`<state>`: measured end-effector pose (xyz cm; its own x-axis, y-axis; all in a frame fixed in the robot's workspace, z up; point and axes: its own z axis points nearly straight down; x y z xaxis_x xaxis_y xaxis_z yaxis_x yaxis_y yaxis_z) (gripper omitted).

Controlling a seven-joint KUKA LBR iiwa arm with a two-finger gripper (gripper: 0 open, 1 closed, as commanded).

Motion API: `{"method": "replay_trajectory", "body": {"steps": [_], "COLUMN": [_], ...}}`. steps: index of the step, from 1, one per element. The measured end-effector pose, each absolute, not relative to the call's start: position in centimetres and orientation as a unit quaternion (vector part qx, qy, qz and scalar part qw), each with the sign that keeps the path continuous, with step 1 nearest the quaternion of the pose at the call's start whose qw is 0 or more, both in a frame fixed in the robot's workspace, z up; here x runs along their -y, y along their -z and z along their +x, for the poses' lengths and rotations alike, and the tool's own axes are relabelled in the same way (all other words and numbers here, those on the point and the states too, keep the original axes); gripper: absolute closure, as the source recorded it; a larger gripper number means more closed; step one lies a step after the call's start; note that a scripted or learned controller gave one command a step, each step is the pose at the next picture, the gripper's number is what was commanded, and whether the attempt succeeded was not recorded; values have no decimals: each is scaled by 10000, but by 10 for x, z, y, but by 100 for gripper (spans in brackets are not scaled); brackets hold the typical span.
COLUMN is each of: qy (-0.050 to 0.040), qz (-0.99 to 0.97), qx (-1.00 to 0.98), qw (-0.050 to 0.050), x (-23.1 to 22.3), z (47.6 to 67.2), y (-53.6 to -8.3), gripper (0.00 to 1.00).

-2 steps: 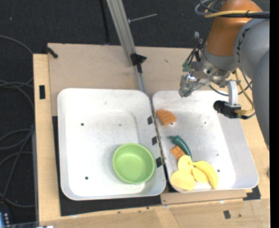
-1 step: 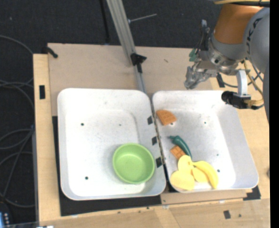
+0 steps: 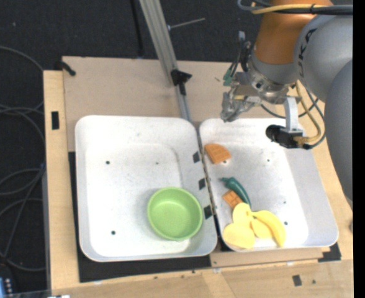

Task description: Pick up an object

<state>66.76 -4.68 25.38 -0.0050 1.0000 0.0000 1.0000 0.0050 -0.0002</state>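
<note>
Hovering at the right bin's [image 3: 306, 185] upper rim, the gripper [image 3: 231, 112] holds nothing visible; its spread is unclear. Descend squarely over the orange piece [image 3: 216, 153].

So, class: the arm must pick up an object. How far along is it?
Done: nothing looks lifted; the green bowl sits in the left bin, and the orange piece and yellow pieces lie in the right bin. In hand: the gripper hangs above the right bin's far edge. Left: descend, grasp, lift.
</note>
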Motion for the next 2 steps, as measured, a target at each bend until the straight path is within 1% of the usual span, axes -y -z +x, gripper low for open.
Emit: {"method": "replay_trajectory", "body": {"steps": [1, 2], "qy": [7, -2], "qz": [-7046, -7048], "qx": [7096, 7095], "qw": [4, 7], "x": [-8, -60], "z": [653, 637], "y": [-261, -248], "gripper": [100, 100]}}
